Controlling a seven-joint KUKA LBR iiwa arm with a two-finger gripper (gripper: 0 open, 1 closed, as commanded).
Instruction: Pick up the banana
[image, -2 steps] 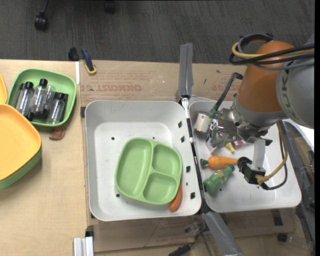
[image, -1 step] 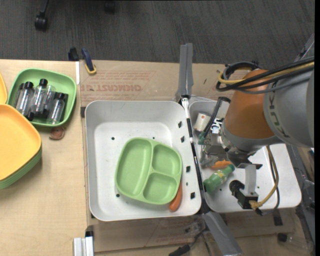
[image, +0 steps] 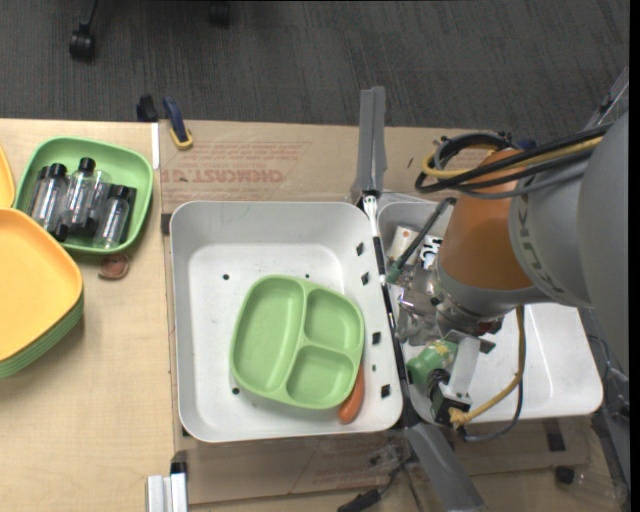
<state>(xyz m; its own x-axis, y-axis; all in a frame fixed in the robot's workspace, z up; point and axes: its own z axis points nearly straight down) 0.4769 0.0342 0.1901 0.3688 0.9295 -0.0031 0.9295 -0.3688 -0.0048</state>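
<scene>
My arm reaches in from the right and hangs low over the left part of the right bin (image: 560, 390). Its orange band and grey wrist cover most of that bin's contents. The gripper (image: 428, 338) points down into the bin close to the wall between the two bins, just above a small green object (image: 432, 360). A white packet with red print (image: 404, 240) lies at the bin's far left corner, beyond the gripper.
The left bin (image: 200, 300) holds a green divided plate (image: 298, 343) with an orange carrot-like piece (image: 352, 400) at its near right edge. Left of the bins stand a green tray of small bottles (image: 85, 195) and stacked yellow plates (image: 35, 295).
</scene>
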